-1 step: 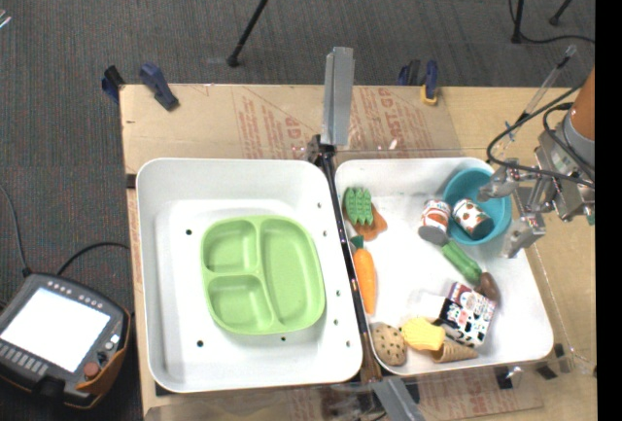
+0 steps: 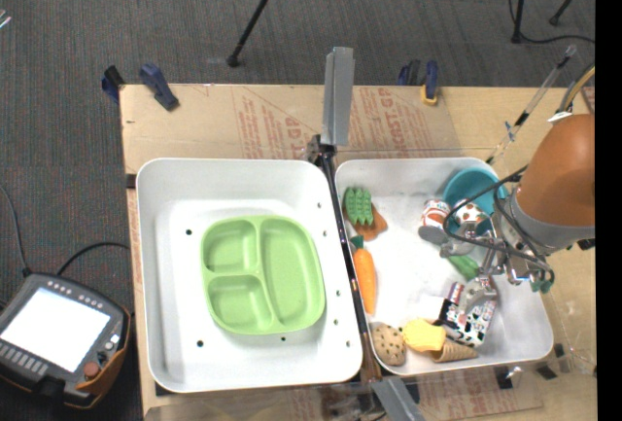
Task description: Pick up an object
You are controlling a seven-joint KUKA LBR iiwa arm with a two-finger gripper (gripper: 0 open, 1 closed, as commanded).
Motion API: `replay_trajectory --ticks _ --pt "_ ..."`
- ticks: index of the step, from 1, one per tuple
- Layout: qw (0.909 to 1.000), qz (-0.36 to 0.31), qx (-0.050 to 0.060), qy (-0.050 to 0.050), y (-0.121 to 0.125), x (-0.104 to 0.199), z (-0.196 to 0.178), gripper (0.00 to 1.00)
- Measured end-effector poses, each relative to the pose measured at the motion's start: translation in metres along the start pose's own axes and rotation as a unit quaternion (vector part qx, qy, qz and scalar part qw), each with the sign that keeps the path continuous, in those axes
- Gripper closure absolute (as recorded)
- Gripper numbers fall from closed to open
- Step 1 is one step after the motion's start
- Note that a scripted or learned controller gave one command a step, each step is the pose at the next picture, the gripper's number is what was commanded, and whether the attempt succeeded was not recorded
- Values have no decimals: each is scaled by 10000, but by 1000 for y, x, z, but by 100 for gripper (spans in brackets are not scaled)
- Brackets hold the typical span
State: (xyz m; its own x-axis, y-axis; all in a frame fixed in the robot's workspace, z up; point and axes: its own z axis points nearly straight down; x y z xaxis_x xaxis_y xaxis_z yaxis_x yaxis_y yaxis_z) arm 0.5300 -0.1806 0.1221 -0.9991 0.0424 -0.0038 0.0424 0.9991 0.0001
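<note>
The arm (image 2: 562, 178) reaches in from the right, its orange band bulking over the far right edge of the right bin (image 2: 530, 336), with the grey wrist below it angled down and to the left into the bin. The gripper (image 2: 478, 285) hangs low over the bin's right half, just above a black-and-white patterned carton (image 2: 470, 314) that lies tilted on the bin floor; whether it is spread or closed on anything cannot be told, since cables and metal parts clutter that spot. Behind the wrist a teal bowl (image 2: 468, 188) sits at the bin's back, with a small red-and-white can (image 2: 436, 213) just left of it. Along the bin's left side lie a green ridged toy on an orange base (image 2: 360, 209), then a carrot (image 2: 365, 279) pointing toward the front, and a brown speckled cookie (image 2: 390, 342) at the front corner. A yellow piece (image 2: 423, 335) rests beside the cookie, touching a cone (image 2: 452, 350). The left bin (image 2: 165, 215) holds a green divided plate (image 2: 262, 274), lying flat near its middle.
</note>
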Motion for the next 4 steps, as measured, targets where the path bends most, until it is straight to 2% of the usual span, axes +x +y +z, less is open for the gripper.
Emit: replay_trajectory --ticks 1,2,3,4 --pt "9991 417 21 -45 5 -20 19 0" --pt "9951 981 11 -92 47 -115 18 0" --pt "9977 659 18 -148 -30 -92 17 0" --pt "9987 497 29 -132 18 -117 18 0"
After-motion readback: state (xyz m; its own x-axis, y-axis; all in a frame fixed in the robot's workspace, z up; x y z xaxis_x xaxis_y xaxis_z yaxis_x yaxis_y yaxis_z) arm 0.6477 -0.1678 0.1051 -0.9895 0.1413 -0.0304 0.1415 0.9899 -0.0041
